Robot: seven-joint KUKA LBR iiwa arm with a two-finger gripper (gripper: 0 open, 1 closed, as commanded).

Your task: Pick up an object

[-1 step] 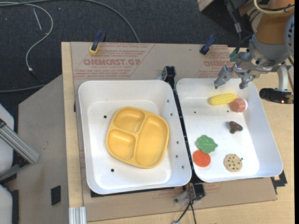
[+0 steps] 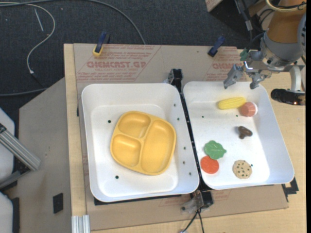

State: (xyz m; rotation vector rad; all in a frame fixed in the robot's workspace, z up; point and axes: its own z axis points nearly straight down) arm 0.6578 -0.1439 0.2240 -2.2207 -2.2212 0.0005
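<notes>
My gripper (image 2: 241,78) hangs open over the far rim of the right bin (image 2: 277,140), with nothing between its fingers. Just in front of it lies a yellow corn cob (image 2: 231,103), and a pink round piece (image 2: 248,109) touches the cob's right end. Further toward the front sit a small brown lump (image 2: 244,132), a green leafy piece (image 2: 214,149), an orange-red disc (image 2: 209,165) and a chocolate-chip cookie (image 2: 241,169).
The left bin (image 2: 92,130) holds a yellow divided plate (image 2: 143,142). A black clamp (image 2: 175,76) sits at the far end of the seam between the bins. Blue clips (image 2: 100,42) (image 2: 216,46) pin the cardboard at the back. Cables run over the dark carpet.
</notes>
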